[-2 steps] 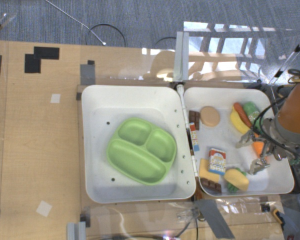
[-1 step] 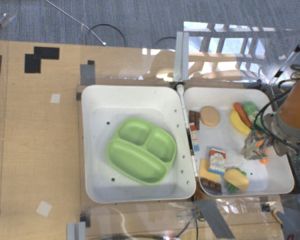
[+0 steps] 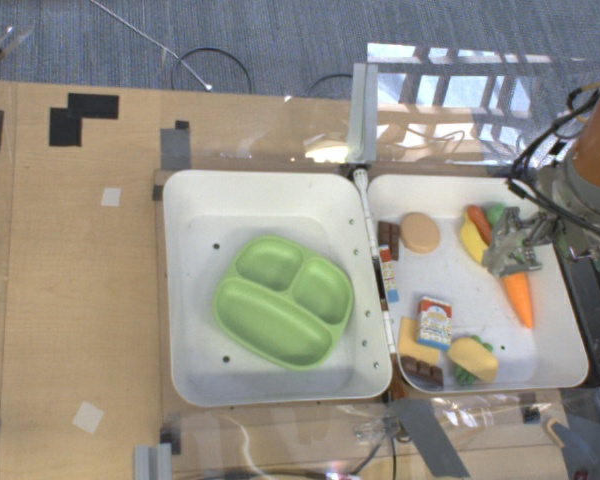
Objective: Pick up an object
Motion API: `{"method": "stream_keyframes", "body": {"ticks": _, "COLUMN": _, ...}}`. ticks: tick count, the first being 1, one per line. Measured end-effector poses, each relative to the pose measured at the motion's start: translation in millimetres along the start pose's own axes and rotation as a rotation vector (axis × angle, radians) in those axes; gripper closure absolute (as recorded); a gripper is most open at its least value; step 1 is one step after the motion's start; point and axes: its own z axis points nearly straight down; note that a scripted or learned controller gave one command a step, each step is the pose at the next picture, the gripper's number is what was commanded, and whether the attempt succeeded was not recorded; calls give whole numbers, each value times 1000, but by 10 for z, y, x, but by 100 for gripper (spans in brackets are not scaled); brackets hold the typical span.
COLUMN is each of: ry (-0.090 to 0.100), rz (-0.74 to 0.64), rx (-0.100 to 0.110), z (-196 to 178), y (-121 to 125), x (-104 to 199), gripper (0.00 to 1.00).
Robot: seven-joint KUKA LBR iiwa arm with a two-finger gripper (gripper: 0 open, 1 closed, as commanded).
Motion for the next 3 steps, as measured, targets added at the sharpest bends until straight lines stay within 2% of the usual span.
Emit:
{"method": "stream_keyframes", "body": {"ticks": 1, "ry": 14, "rz": -326, "rx": -8, "z": 1612, "y": -136, "x": 322, "gripper": 100}}
{"method": "stream_keyframes", "body": {"ticks": 2, "ry": 10, "rz": -771, "rx": -8, "z": 1609, "y": -782, "x": -181, "gripper": 100}}
{"method": "stream_keyframes", "body": {"ticks": 3, "ry": -2, "rz": -672, "rx": 1, "z": 241, "y": -254, "x": -503, "gripper": 100}}
